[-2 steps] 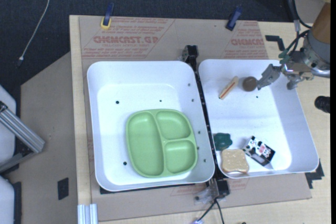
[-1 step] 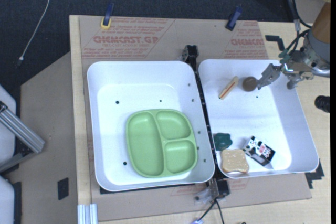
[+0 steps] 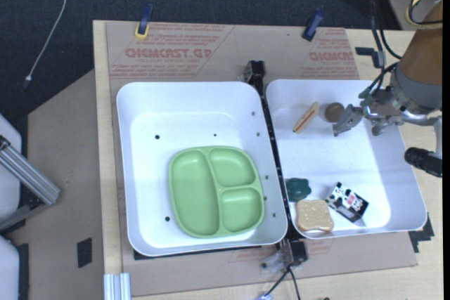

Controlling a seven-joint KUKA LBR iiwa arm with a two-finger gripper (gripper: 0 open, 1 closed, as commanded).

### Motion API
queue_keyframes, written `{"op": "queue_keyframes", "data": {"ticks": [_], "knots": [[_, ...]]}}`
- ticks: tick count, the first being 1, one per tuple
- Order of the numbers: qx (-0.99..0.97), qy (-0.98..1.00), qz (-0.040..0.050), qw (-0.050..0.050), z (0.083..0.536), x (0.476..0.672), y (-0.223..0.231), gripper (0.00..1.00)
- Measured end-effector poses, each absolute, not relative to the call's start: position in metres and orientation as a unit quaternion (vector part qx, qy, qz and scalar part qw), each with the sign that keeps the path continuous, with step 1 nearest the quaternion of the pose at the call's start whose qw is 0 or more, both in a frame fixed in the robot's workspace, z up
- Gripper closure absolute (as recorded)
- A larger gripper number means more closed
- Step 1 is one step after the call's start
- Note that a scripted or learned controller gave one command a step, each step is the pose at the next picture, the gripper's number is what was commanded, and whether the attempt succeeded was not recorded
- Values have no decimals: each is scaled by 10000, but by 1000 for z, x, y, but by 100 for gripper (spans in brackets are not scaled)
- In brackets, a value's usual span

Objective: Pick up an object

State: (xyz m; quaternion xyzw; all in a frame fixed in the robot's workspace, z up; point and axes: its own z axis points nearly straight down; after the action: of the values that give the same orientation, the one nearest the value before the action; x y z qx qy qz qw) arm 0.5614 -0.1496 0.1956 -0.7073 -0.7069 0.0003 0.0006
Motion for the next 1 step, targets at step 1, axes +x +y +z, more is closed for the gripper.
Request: {"op": "queue_keyframes", "data": {"ticks": [1], "knots": [[-7070, -7072, 13, 25, 149, 566, -143, 0]]}}
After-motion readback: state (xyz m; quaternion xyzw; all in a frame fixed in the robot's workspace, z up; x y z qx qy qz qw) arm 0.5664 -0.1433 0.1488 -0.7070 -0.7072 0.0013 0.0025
